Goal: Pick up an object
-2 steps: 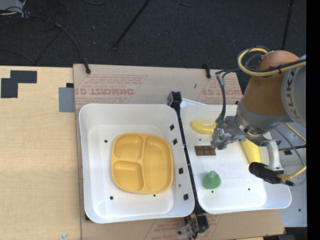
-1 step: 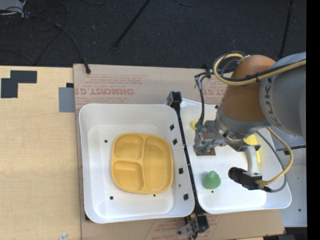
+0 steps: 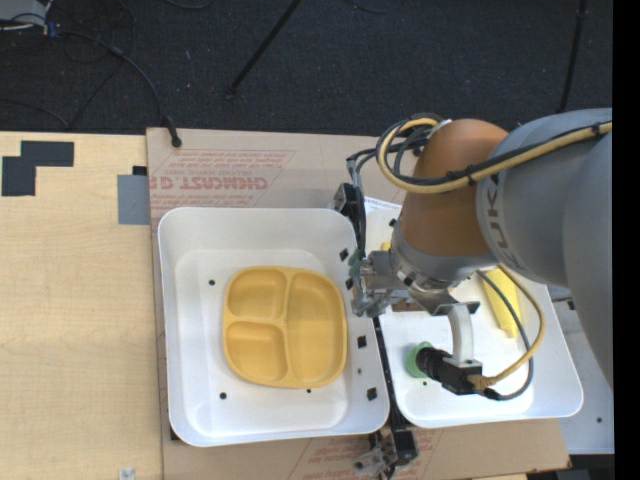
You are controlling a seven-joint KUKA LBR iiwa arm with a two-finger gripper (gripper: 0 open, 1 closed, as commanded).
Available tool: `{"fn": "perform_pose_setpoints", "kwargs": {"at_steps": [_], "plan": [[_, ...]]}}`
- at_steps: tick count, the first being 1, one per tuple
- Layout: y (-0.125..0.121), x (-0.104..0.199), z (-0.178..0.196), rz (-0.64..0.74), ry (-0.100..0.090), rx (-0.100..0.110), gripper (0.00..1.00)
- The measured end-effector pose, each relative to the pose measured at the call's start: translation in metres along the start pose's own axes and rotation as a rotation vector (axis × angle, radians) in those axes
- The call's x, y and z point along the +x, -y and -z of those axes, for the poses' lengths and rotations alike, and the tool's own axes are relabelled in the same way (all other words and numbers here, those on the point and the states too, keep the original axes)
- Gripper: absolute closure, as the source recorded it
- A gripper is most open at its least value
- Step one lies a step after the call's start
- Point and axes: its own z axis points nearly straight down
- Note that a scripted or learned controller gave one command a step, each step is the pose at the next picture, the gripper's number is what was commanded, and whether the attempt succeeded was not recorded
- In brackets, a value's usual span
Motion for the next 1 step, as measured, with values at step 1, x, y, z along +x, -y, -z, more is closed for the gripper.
{"fn": "perform_pose_setpoints", "kwargs": {"at_steps": [1], "plan": [[0.0059,0.0488,0.0242,0.0,0.001,-0.004,1.0]]}}
